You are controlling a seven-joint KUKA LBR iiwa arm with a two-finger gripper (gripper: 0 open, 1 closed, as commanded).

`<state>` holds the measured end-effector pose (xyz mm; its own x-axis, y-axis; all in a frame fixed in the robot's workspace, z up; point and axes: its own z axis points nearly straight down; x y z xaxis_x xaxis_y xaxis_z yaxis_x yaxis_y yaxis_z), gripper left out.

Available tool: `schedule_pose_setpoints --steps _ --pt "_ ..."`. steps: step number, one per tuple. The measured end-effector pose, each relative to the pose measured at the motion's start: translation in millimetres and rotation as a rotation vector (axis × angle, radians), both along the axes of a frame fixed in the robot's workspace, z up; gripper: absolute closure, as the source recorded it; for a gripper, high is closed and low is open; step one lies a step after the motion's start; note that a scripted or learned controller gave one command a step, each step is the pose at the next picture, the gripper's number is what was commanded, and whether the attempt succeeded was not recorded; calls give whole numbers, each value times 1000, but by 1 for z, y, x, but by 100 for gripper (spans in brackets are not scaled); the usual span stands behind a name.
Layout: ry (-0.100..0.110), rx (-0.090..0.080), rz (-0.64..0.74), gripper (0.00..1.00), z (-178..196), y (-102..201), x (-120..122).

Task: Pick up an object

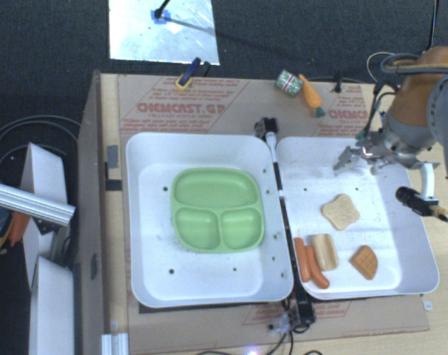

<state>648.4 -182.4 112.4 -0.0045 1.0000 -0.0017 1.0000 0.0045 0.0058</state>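
On the bench, the left bin (146, 198) holds a pale green plastic tray (217, 209) with 3 compartments (1 long one at 12 o'clock, 2 smaller ones at 6 o'clock), sitting near the bin's centre. A dark divider strip (279, 191) runs between the 2 bins, which touch along it.

The right bin (409, 250) carries the food pieces. A slice of toast (341, 211), pale and rough-looking, lies near the bin's middle. Toward 7 o'clock from it, 2 orange sausages (310, 262) lie side by side against the bin's left wall, with a tan bread roll (326, 251) just beside them. A small brown waffle-like piece (364, 262) lies at 5 o'clock from the toast, apart from the roll.

Beyond the bins at 12 o'clock, on the cardboard, lie a small green can (289, 82) and an orange-handled tool (311, 94), close together.

The grey arm enters from 3 o'clock, its orange band (423, 87) high at the right. The gripper (362, 156) points down over the bin's 1 o'clock area, well apart from the toast; its metal fingers look spread wide, with nothing between them.
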Motion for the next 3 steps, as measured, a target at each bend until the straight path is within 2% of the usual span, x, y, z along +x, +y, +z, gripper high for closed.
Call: schedule_pose_setpoints --steps 1,2,3 --pt "6 3 -2 0 -29 44 -53" --pt "3 1 -3 0 21 43 -77" --pt "0 2 -2 0 -24 17 -67"
